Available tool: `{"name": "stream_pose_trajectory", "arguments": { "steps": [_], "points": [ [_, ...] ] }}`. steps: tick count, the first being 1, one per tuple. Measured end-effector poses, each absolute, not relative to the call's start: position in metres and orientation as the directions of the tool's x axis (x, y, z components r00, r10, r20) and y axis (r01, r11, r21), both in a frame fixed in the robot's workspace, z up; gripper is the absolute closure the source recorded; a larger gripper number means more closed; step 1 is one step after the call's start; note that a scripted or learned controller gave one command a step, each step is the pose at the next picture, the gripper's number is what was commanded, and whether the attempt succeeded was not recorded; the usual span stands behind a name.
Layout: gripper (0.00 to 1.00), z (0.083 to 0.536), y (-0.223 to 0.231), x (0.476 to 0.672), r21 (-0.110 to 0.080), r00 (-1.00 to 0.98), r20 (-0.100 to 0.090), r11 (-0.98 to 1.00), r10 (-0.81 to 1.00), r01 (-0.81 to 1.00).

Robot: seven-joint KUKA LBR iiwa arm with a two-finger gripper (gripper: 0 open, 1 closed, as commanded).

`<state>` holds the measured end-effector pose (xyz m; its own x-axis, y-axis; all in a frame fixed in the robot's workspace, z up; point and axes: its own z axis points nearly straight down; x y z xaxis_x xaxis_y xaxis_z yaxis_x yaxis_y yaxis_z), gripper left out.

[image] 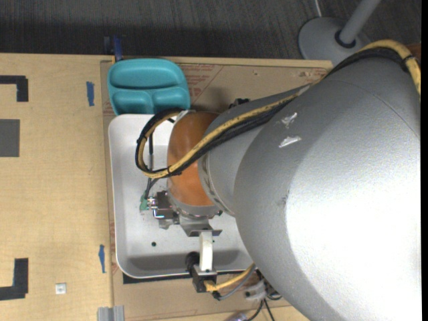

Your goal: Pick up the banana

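The arm covers the bin at centre — a blind grab may miss the banana; pincer state, I cannot tell.

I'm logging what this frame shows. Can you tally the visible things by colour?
Teal: 1, tray
White: 1, bin
Grey with orange band: 1, arm
Blue: 3, tape marks
Total: 6
The arm hides much of the bin.

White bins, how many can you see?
1. A white bin lies below the teal object, partly covered by the grey arm. A second bin may be hidden under the arm.
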<state>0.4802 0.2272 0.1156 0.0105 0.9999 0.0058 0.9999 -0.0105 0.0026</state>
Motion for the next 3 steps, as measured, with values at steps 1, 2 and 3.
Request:
{"name": "stream_pose_trajectory", "arguments": {
  "steps": [1,2,3],
  "points": [
    [1.0,0.125,0.227,0.48,0.003,0.011,0.006,-0.011,1.0,1.0],
    [1.0,0.135,0.228,0.481,0.004,0.011,0.006,-0.011,1.0,1.0],
    [1.0,0.144,0.228,0.481,0.004,0.01,0.006,-0.011,1.0,1.0]
  ]
}}
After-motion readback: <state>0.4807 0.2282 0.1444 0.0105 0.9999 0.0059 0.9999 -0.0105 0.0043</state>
